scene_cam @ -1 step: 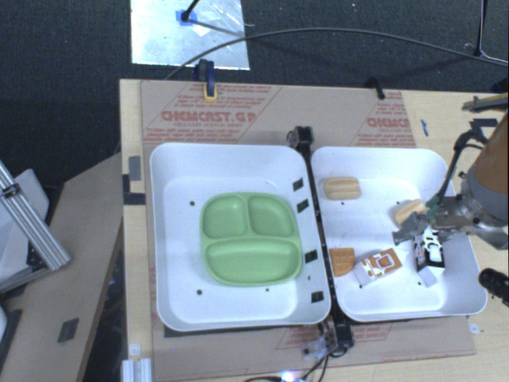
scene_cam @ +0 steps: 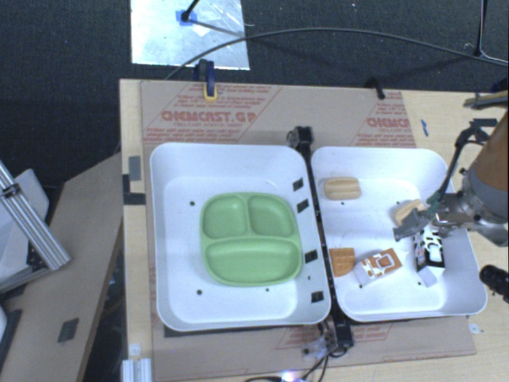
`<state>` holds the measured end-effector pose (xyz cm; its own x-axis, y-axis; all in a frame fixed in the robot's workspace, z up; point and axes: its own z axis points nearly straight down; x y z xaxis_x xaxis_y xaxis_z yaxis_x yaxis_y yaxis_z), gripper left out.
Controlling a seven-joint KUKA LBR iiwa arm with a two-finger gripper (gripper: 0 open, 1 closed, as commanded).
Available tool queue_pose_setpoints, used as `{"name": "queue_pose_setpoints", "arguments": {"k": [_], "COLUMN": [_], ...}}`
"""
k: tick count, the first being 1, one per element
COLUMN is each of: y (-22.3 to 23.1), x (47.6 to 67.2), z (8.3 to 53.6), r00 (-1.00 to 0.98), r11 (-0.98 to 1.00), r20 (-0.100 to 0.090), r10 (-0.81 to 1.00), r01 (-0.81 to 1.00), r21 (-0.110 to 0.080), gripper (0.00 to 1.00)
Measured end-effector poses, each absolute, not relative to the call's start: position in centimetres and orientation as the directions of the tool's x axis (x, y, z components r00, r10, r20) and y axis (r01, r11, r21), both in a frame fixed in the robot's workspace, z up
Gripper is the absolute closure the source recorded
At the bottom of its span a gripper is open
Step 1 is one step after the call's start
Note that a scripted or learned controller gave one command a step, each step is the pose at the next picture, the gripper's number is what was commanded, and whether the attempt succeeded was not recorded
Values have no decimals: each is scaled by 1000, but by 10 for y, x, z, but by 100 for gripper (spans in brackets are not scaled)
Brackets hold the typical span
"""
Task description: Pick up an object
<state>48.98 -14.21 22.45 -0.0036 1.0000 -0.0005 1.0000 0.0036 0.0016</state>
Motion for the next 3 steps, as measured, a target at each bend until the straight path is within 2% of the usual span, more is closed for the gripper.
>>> {"name": "queue_pose_setpoints", "arguments": {"k": [2, 3], "y": [-122, -123], "x": [496, 497], "z": [122, 100], "r00": [-1, -1], "r11": [1, 1], "r20": [1, -1], "r10": [1000, 1000], "r01": [1000, 1000], "r21": [-2, 3], "gripper": [0, 0]}}
